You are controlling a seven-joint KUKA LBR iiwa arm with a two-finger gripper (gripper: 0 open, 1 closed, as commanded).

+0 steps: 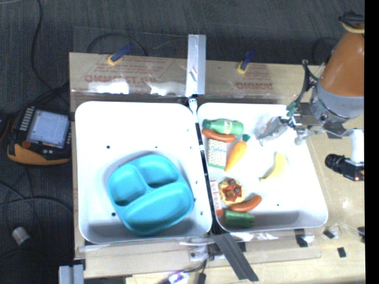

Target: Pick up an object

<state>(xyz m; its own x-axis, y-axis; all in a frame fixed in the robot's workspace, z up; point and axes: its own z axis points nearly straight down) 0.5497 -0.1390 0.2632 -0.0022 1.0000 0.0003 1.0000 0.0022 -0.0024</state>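
The right bin holds toy food: a green bottle, a sausage below it, an orange carrot, a yellow banana, a pizza slice, a second sausage and a green cucumber. A printed card lies along the bin's left wall. My gripper hangs over the upper right part of this bin, above and right of the carrot and above the banana. Nothing shows between its fingers.
The left bin holds a blue divided plate. A metal divider stands behind the bins, with clamps on the back board. A handheld device lies on the floor at left. My arm comes in from the right.
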